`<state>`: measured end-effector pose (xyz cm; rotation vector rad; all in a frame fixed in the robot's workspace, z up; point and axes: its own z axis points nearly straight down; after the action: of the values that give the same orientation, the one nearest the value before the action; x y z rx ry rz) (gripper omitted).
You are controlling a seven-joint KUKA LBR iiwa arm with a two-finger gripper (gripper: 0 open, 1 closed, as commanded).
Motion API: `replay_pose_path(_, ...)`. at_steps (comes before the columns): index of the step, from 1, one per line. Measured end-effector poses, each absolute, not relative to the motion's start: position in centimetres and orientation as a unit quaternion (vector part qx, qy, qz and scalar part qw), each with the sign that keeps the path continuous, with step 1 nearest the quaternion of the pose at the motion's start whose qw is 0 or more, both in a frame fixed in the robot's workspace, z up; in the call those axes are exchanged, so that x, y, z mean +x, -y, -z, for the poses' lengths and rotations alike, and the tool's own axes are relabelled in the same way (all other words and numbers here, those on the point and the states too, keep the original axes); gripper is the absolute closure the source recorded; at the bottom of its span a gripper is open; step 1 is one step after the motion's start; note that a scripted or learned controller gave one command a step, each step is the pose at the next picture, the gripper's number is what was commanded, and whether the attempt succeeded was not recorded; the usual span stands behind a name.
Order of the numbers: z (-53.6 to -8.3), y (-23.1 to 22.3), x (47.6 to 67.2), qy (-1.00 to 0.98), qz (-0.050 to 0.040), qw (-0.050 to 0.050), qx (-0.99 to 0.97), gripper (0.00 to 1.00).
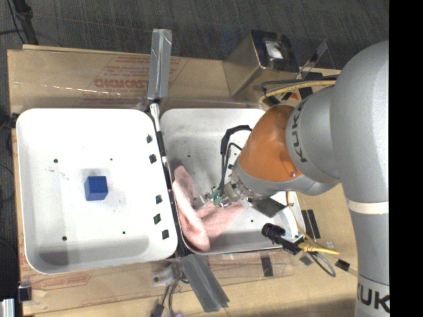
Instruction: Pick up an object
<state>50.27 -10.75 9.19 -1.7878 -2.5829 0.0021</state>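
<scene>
Blue cube point(96, 187) in left bin point(39, 137), pink cloth point(195, 215) in right bin point(198, 121), tool point(222, 197) state untellable.

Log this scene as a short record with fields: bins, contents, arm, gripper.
left bin: holds a blue cube, near its middle
right bin: holds a pink cloth, against its left wall
arm: reaches in from the right, over the right bin
gripper: low at the cloth's upper edge; grasp not discernible
</scene>
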Motion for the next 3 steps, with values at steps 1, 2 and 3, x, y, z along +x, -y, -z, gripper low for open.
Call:
replay_pose_path(1,-9.31,10.09,47.82,0.820,-0.0008,-0.004,-0.573,0.00)
replay_pose_path(2,-10.22,9.95,47.86,0.821,-0.0003,-0.001,-0.570,1.00)
replay_pose_path(3,-10.25,10.05,47.87,0.821,-0.0008,-0.002,-0.571,0.00)
